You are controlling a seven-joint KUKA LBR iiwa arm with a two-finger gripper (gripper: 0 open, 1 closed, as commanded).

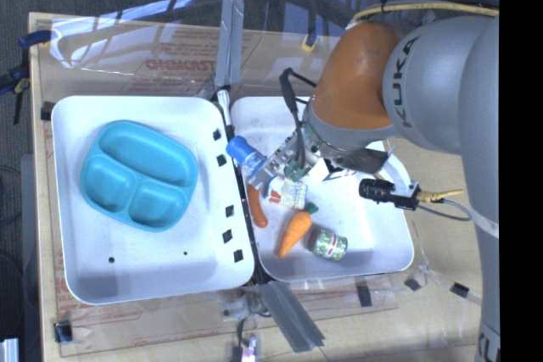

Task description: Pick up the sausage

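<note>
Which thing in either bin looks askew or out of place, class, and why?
Nothing is spilled or broken. The oddest thing is the sausage, wedged against the right bin's left wall by the divider. The small can lies tipped on its side beside the carrot.

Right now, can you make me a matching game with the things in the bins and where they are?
Things:
1. plate
2. sausage
3. carrot
4. can

Places:
A. right bin, near its front edge, right of the carrot
B. left bin, by itself
C. right bin, along its left wall
D. right bin, between the sausage and the can

Pairs: 1-B, 2-C, 3-D, 4-A
</note>
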